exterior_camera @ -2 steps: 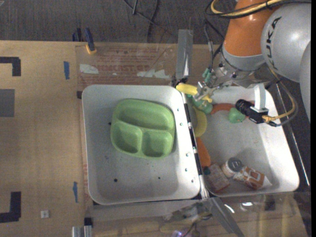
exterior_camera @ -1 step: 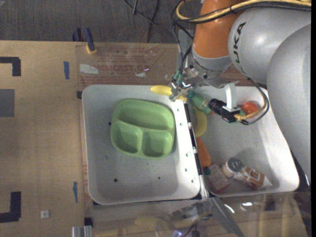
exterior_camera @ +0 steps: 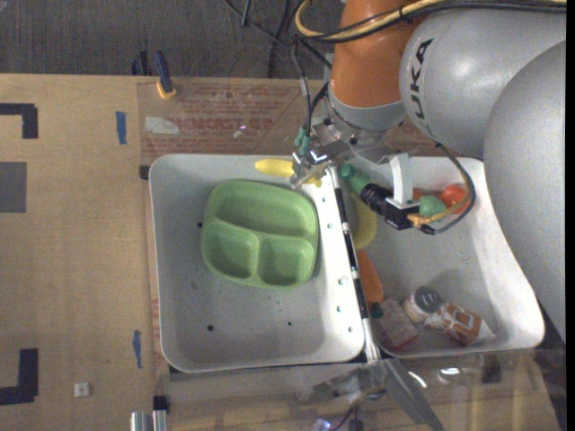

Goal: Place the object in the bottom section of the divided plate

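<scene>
A green divided plate [exterior_camera: 260,233] lies in the left bin [exterior_camera: 180,268], with one long section toward the back and two smaller ones toward the front. Just past the plate's back right corner, a yellow banana-like object [exterior_camera: 272,165] sticks out leftward from my gripper [exterior_camera: 307,162]. The gripper is shut on the object, and a bit of yellow shows again below the fingers. The object hangs over the bin's back edge, beside the plate and not over its sections. The orange-banded wrist hides the rest of the gripper.
The right bin [exterior_camera: 503,268] holds a yellow-green item [exterior_camera: 362,227] and an orange carrot-like piece [exterior_camera: 370,278] by the divider. A small bottle [exterior_camera: 422,304] and packets [exterior_camera: 454,323] sit at its front. Green and orange items [exterior_camera: 442,201] lie under the arm's cables.
</scene>
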